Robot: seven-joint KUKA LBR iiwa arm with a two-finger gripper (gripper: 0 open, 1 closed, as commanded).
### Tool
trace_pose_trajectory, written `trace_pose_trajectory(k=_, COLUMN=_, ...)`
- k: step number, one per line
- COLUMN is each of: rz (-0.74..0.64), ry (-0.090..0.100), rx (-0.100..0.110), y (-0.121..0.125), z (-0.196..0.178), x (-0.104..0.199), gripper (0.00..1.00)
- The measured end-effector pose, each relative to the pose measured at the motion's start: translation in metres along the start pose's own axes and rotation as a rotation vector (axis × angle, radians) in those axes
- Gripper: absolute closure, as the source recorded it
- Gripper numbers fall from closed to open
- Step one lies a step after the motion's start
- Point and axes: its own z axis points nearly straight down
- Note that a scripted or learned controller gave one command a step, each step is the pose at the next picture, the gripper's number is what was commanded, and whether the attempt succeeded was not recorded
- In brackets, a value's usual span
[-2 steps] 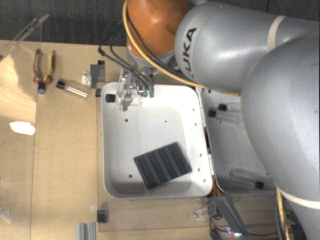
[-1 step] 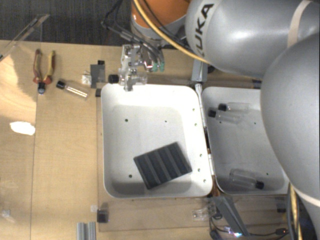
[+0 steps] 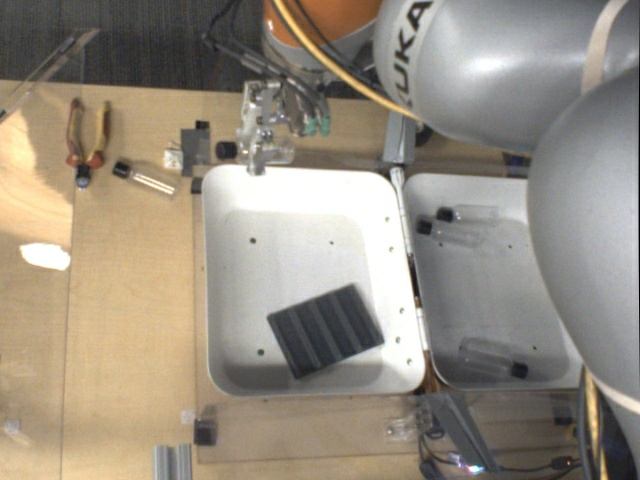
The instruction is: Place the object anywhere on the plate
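Note:
A dark ribbed plate [image 3: 325, 330] lies flat and skewed in the near part of the left bin [image 3: 230, 268]. Two clear tubes with black caps lie in the right bin [image 3: 545, 268]: one [image 3: 458, 225] at its far left, the other [image 3: 492, 359] near its front wall. My gripper [image 3: 258, 160] hangs over the far rim of the left bin, near its left corner, well away from the plate and from both tubes. I see nothing held under it.
On the bench left of the bins lie red-handled pliers [image 3: 86, 136], a clear vial [image 3: 146, 177], a small black and white block [image 3: 192, 149] and a white scrap [image 3: 45, 256]. The big grey arm [image 3: 520, 58] covers the upper right.

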Motion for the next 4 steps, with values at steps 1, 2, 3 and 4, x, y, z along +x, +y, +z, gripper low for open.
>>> trace_pose_trajectory(k=1, rz=0.0, ry=-0.009, rx=-0.004, y=0.001, z=-0.013, x=-0.001, gripper=1.0)
trace_pose_trajectory(k=2, rz=0.001, ry=-0.017, rx=-0.007, y=0.002, z=-0.025, x=-0.003, gripper=1.0)
trace_pose_trajectory(k=3, rz=0.83, ry=0.012, rx=0.012, y=-0.002, z=0.119, x=0.004, gripper=1.0)
trace_pose_trajectory(k=4, rz=0.782, ry=0.008, rx=0.019, y=-0.01, z=0.218, x=0.012, gripper=1.0)
